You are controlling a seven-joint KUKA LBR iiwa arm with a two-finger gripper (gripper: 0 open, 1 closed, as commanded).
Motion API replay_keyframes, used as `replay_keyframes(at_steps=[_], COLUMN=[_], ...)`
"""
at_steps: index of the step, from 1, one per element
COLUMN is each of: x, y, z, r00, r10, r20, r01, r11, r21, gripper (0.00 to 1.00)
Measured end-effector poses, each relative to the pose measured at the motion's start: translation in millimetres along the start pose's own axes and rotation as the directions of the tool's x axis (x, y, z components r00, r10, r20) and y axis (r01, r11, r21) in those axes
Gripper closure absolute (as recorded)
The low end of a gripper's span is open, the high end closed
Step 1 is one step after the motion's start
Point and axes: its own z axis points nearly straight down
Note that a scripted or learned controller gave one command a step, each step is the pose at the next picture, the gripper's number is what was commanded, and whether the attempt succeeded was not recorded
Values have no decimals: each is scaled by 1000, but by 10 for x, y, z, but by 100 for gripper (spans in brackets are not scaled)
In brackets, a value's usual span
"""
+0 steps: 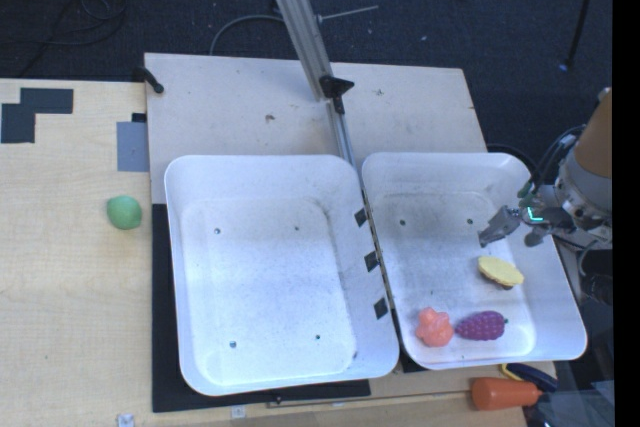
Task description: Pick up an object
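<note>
Three things are lying in the right bin (560,335): one yellow piece (499,271), one purple grape bunch (481,325) and one orange-pink lump (434,327). The yellow piece is sitting near the right wall, its long axis slanting down-right. The gripper (515,223) is hovering just above it, fingers seemingly spread, gripping nothing.

We note three items in the right bin (440,177): a yellow piece (500,271) lying flat near the right wall, a purple grape cluster (481,325) on its side below it, a pink-orange lump (434,327) just beside the cluster
</note>
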Motion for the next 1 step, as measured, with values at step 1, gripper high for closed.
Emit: replay_keyframes(at_steps=[1], x=[0], y=[0], z=[0], r00=[1000], r10=[0], r20=[0], r01=[0], r11=[1000], r21=[0], gripper=[0])
